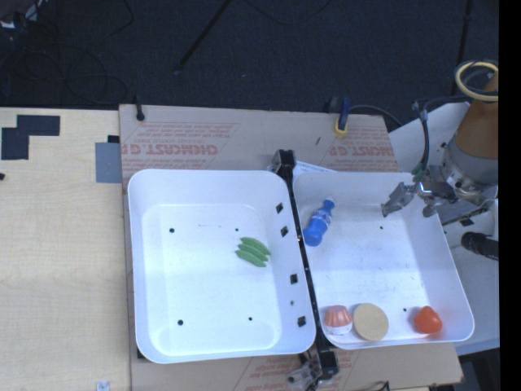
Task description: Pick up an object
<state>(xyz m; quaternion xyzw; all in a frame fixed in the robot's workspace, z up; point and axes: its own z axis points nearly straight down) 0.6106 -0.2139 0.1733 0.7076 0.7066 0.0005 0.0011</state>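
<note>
1. Nearest you, along the near wall of the right bin point(456, 300): a pink-and-white round item point(338, 319), a tan disc point(370, 322) touching it, and an orange-red ball point(426, 320) set apart toward the right corner.
2. Next item, left bin point(146, 218): a green pod cluster point(253, 252) lying alone mid-floor, long axis slanting from upper left to lower right.
3. Further back, right bin, by the divider point(295, 235): a blue bottle point(318, 223), long axis tilted, cap end pointing up-right.
4. Farthest, over the right bin's far right edge: your gripper point(413, 198), fingers spread, pinching nothing.
5. Deciding relation: the bottle lies to the gripper's left and slightly nearer you, and looks like the closest candidate; the ball sits well nearer you, almost straight below the gripper.
</note>
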